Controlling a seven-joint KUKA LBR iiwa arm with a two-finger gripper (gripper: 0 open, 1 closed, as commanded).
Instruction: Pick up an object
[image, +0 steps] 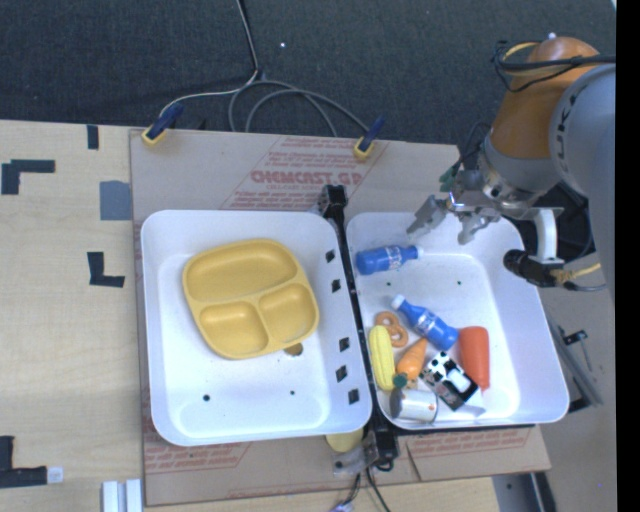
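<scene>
The gripper (448, 220) hangs over the back edge of the right bin (520, 300), its two fingers spread apart with nothing between them. Everything worth taking lies in that bin: a blue bottle (385, 259) rests on its side near the back, just below and to the left of the fingers, well apart from the rest. Toward the bin's front sits a crowded heap: a second blue bottle (426, 322), an orange carrot (475, 356), a yellow corn cob (381, 358), a pretzel (390, 328) and a black-and-white block (447, 377), many of them touching. To my eye the lone bottle near the back is the sensible target. A good attempt would centre the spread fingers over its middle, turn them across its long axis, and descend straight so it cannot roll away. The heap invites a glancing, failed pinch.
</scene>
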